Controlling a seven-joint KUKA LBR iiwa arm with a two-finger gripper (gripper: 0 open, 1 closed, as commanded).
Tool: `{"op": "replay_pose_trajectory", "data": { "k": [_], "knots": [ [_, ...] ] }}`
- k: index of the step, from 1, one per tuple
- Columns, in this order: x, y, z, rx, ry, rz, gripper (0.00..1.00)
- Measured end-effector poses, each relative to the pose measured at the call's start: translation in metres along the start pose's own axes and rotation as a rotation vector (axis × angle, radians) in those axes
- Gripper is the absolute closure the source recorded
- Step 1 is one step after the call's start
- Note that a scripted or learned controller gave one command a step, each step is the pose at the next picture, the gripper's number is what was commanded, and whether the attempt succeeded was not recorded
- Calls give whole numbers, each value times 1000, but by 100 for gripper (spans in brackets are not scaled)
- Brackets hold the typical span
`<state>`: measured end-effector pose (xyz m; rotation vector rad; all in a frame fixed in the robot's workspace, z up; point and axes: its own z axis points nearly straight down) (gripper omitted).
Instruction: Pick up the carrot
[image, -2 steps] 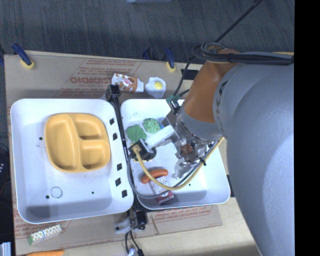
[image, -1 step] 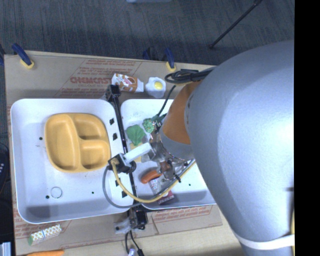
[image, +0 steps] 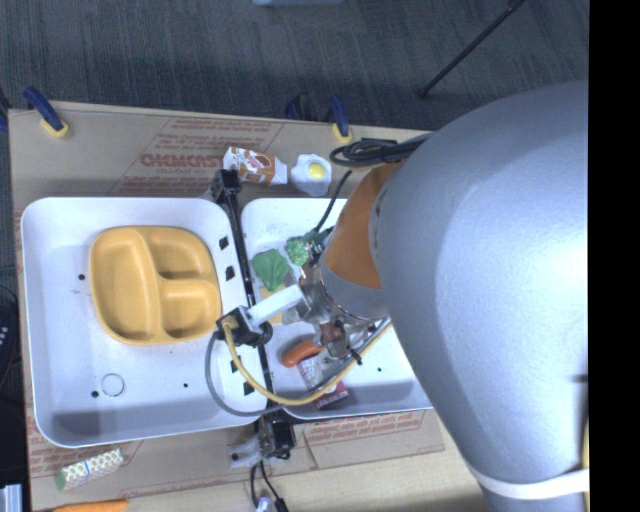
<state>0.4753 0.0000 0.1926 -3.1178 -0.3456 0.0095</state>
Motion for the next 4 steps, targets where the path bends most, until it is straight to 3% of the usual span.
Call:
{"op": "replay_pose_trajectory", "data": {
  "k": [4],
  "knots": [
    [0, 0, 0, 0, 0, 0, 0]
  ]
}}
